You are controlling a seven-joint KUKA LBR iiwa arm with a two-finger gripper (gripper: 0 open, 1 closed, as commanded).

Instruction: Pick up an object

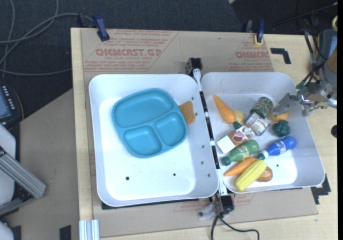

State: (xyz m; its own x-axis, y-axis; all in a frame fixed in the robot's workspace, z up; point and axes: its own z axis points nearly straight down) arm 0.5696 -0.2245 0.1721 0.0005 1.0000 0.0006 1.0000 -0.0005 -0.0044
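Desk (134,51): a pale board carrying two shallow white bins set side by side, touching along their inner edges.
Left bin (107,174): holds a blue divided plate (149,122), tilted in the bin, with a small tan piece (187,111) just beside its right rim.
Right bin (305,158): holds the toy food, clustered toward the middle and front.
Arm (329,46): reaches in at the right edge, over the right bin's far right rim.
Gripper (292,102): low, near the bin's right rim, just beside the can; how far it is open I cannot tell, and nothing shows in its hold.
Step in hand: judged as the approach, nothing lifted yet.
Can (262,107): the nearest candidate, lying tilted, long axis running from upper right to lower left.
Next move: likely calls for centring over the can across its long axis before closing.
Other toys: corn cob (250,174), green bottle (241,151), blue bottle (280,147), carrot (224,108) pointing lower right.
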